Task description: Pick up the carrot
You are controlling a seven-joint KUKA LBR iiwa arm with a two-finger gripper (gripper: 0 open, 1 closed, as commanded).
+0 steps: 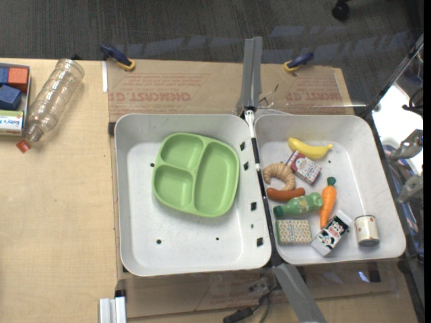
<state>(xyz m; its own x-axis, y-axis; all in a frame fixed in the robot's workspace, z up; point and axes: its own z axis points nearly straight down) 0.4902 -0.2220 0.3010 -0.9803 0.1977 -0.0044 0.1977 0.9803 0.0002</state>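
Observation:
The carrot (327, 205) is orange with a small green top and lies in the right bin (384, 180), right of its middle. Its green end points to the far side and its tip points toward the near edge. A green bottle (300, 206) lies against its left side. A black-and-white cow-print carton (331, 234) sits at its tip. The carrot's right side faces bare bin floor.
The right bin also holds a banana (310, 147), a pink carton (306, 169), a croissant (279, 174), a sausage (285, 194), a cracker box (293, 231) and a white can (366, 230). A green divided plate (197, 174) sits in the left bin (135, 234). A plastic bottle (50, 98) lies on the bench at left.

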